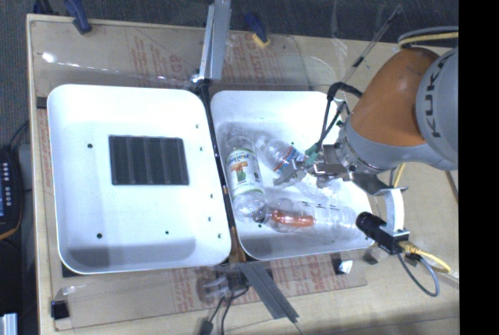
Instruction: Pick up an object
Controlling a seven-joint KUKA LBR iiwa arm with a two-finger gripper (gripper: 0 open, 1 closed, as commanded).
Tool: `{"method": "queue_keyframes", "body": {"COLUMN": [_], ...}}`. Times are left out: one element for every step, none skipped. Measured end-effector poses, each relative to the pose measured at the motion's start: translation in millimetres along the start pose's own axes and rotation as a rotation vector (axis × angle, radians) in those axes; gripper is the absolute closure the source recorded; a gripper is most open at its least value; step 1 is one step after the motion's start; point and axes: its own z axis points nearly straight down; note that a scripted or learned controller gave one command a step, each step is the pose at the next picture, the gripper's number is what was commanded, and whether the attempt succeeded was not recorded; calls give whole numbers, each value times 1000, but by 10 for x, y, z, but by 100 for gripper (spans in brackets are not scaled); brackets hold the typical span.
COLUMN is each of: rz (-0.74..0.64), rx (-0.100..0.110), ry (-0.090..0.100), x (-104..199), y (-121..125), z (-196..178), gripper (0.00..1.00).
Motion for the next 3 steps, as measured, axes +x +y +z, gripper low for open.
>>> {"method": "queue_keyframes", "body": {"rz": [-78,-115,-168], "rx": [0,-4,-5], "ry": [0,-1,-2], "x": [-385,-564,-575], "y": [534,948,1240], "z": [1284,671,832], "gripper": [0,0,0]}}
